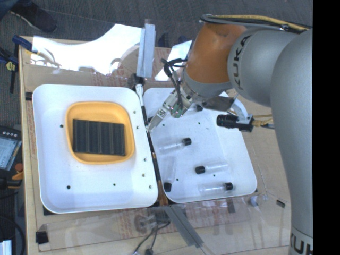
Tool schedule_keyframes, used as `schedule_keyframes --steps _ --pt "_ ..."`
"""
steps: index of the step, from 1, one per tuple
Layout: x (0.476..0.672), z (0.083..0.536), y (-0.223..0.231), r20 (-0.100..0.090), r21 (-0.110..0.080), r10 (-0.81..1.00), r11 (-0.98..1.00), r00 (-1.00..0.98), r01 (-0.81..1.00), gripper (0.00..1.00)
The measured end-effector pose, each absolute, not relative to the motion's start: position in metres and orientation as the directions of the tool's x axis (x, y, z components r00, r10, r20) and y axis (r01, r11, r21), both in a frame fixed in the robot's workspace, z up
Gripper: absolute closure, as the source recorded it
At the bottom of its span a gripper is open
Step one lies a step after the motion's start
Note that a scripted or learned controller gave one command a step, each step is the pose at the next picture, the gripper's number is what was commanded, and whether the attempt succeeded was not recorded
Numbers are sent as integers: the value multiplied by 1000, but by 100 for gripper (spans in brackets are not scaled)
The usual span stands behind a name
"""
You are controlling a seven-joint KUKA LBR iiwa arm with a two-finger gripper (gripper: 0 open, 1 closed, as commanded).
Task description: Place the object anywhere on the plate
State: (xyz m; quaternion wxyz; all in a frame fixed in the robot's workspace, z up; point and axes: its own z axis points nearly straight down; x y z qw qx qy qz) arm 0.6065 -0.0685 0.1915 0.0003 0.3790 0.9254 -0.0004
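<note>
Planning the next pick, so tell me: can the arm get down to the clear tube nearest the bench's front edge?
Probably yes. That tube lies flat in the right bin, apart from the other tubes, with nothing over it. The end effector is at the bin's far end.

Two shallow white plastic bins are seen side by side on a brown wooden tabletop [32, 76]: the left bin [53, 174] and the right bin [241, 166], their inner edges nearly touching. A grey metal bar [146, 49] is stood upright behind the seam between them. A small device with a lit screen [8, 147] is seen at the left edge. Dark grey carpeted floor [106, 1] is visible beyond the tabletop.
</note>
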Motion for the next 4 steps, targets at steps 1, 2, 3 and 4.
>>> schedule_keyframes --steps 1,2,3,4 --pt "606 192 -68 -1 -1 702 713 -713 702 0" --pt "606 192 -68 -1 -1 702 713 -713 702 0" --pt "604 201 -95 -2 0 427 904 -904 427 0" --pt "622 193 -89 -3 0 465 886 -886 465 0"
